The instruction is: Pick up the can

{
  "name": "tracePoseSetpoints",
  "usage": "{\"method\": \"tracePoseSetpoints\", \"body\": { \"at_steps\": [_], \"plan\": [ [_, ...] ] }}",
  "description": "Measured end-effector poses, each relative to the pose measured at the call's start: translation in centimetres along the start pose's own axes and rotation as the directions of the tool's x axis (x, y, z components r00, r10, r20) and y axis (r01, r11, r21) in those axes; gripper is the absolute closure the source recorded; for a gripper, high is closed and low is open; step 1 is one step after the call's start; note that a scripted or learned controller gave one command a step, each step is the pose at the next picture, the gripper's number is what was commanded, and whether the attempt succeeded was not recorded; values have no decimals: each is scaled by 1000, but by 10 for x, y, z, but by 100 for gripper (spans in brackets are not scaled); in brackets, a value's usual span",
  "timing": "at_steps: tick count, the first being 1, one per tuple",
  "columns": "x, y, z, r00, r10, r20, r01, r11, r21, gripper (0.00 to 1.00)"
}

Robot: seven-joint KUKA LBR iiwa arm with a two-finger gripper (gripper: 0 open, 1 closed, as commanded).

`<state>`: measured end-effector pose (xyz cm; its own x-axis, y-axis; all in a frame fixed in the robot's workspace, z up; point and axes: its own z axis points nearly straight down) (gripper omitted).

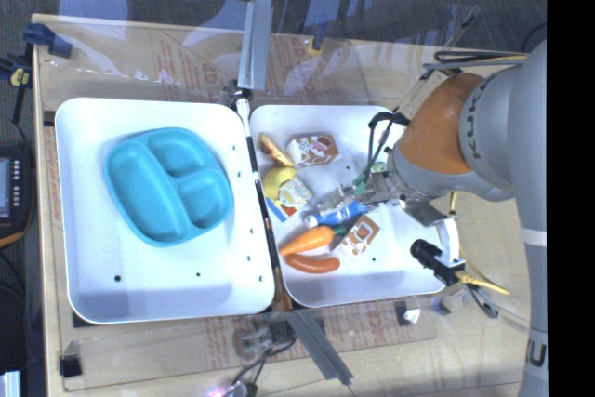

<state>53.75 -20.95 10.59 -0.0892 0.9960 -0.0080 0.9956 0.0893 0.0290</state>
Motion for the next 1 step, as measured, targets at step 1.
{"method": "tracePoseSetpoints", "body": {
  "at_steps": [1],
  "plan": [
    [-8, 99, 17, 1000, 10, -9, -10, 999, 31, 0]
  ]
}}
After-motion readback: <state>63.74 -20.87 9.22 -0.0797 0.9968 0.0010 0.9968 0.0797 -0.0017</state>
